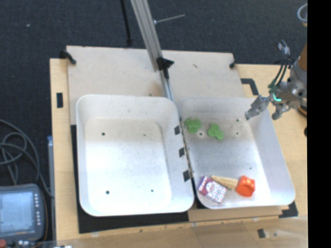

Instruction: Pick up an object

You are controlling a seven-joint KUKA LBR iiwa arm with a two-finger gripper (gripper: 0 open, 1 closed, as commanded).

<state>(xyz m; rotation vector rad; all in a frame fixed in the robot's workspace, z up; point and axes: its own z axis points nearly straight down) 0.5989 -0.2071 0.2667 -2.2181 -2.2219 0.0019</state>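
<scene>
Nothing lifted yet: the tool hangs open and empty over the right bin's far rim, green pieces and carrot untouched.

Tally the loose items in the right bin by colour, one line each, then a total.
Green: 2, a green piece and another green piece
Orange-red: 1, orange block
Tan: 1, cone
Purple and white: 1, small packet
Total: 5

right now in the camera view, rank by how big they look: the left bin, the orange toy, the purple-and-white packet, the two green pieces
1. left bin, by far the largest
2. purple-and-white packet
3. orange toy, slightly smaller than the packet
4. the two green pieces, which look alike in size, so unranked
</scene>
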